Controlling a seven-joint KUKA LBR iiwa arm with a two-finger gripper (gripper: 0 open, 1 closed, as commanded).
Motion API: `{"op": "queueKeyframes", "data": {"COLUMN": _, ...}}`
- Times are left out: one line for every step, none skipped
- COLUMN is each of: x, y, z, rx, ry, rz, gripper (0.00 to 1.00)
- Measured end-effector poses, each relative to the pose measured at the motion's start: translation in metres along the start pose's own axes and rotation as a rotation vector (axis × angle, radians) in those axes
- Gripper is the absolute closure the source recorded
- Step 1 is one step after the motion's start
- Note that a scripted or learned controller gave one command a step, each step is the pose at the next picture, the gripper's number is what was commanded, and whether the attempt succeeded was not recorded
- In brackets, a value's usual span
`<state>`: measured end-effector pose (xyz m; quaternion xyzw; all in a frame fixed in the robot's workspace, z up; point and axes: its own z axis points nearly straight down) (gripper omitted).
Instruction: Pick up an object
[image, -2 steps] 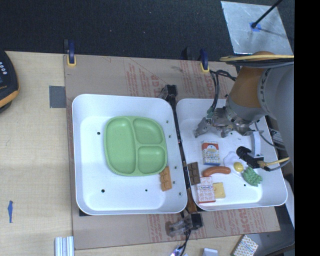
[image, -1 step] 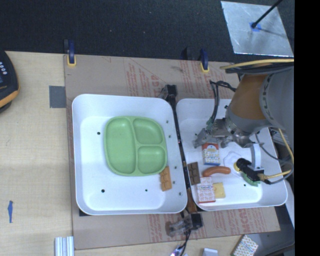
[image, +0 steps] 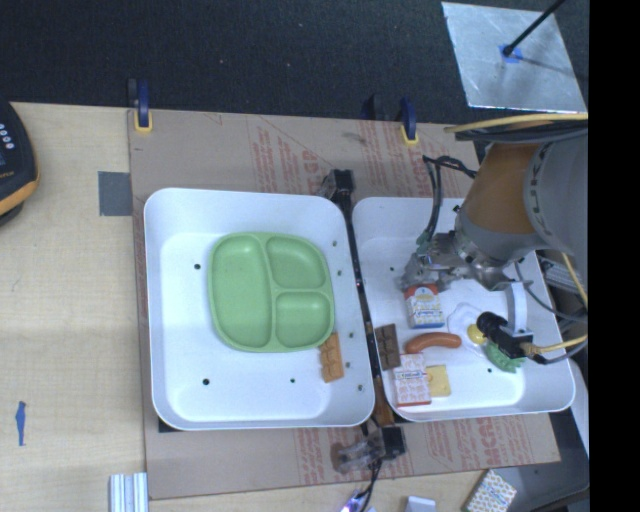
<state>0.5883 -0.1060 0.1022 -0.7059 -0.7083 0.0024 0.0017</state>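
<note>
My gripper (image: 428, 268) hangs over the back half of the right bin (image: 380, 225), just above a small blue and white carton (image: 426, 306) with a red top. A sausage (image: 432, 342) lies in front of the carton. Nearer the front edge are a red and white packet (image: 409, 385) and a yellow cheese slice (image: 438, 380). A brown bar (image: 386, 345) rests along the bin's left wall. A green and yellow piece (image: 506, 362) shows partly at the right.
The left bin (image: 180, 390) holds a green divided plate (image: 270, 292) and a small brown cracker (image: 330, 357) near its right wall. Clamps sit at the board's back edge. The arm's grey and orange body covers the right bin's back right corner.
</note>
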Motion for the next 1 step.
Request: {"op": "queueKeyframes", "data": {"x": 0.0807, "y": 0.0104, "z": -0.0960, "rx": -0.013, "ry": 0.004, "rz": -0.009, "gripper": 1.00}}
